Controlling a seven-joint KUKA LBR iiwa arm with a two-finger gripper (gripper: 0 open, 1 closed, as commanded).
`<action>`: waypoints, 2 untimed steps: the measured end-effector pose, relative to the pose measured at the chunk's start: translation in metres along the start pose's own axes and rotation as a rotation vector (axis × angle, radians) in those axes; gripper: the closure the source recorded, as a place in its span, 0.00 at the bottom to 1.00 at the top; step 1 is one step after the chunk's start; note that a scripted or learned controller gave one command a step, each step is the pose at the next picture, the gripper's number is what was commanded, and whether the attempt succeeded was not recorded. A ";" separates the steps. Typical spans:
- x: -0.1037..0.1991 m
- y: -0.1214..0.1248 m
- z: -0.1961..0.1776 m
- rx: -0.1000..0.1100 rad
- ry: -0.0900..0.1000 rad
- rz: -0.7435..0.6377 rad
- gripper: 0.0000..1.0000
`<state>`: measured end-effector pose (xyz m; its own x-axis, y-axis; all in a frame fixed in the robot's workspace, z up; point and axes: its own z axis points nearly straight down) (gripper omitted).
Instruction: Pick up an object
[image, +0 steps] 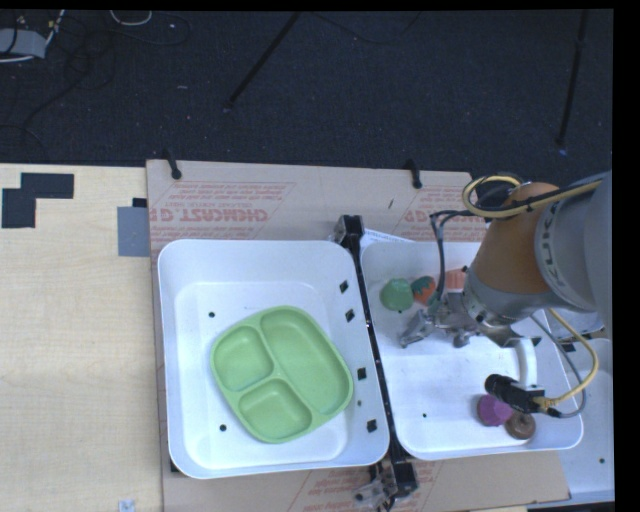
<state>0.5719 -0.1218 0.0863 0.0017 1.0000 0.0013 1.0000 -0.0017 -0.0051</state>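
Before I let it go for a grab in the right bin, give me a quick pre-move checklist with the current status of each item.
1. Gripper over the right bin: ok, it is inside the bin's upper part.
2. Target close by: ok, a green ball lies just up-left of the gripper.
3. Nothing held between the jaws: cannot tell.
4. Jaws open: cannot tell.
5. Other items away from the gripper: ok, the purple toy and brown piece sit in the bin's lower right.
6. Green plate out of the way: ok, it is in the left bin.
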 end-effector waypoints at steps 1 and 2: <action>-0.001 0.000 -0.011 -0.001 0.000 0.004 1.00; -0.007 0.009 -0.066 -0.007 -0.002 -0.002 1.00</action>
<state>0.5812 -0.1290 0.1527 -0.0003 1.0000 -0.0006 1.0000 0.0003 0.0020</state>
